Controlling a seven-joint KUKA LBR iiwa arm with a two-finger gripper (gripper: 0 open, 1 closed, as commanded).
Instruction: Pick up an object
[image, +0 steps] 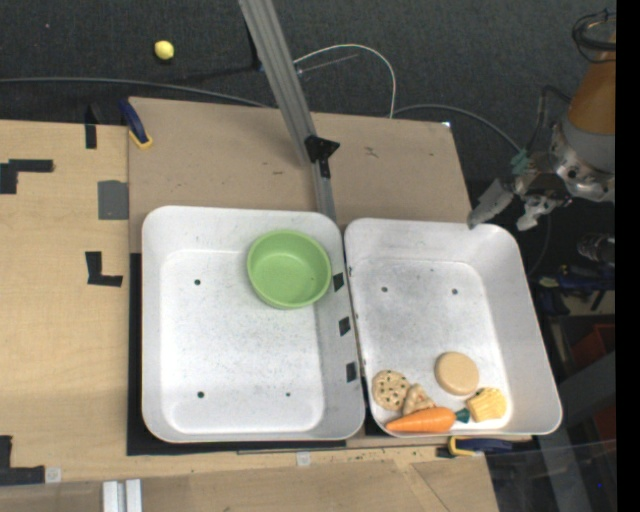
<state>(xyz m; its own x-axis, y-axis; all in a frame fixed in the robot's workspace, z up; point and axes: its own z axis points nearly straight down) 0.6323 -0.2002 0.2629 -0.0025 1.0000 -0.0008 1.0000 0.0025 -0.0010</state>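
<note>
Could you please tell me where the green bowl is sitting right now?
The green bowl sits in the left bin, near its top right corner, close to the divide with the right bin.

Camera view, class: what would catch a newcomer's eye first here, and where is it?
The green bowl stands out, sitting alone near the top of the left bin. Next come the toy foods bunched in the right bin's lower corner: an orange carrot, a cookie and a tan disc.

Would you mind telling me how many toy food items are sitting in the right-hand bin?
4, all clustered at the near edge of the right bin: a cookie, a round tan bun, an orange carrot, and a yellow piece. A further item may be hidden behind the cookie.
</note>
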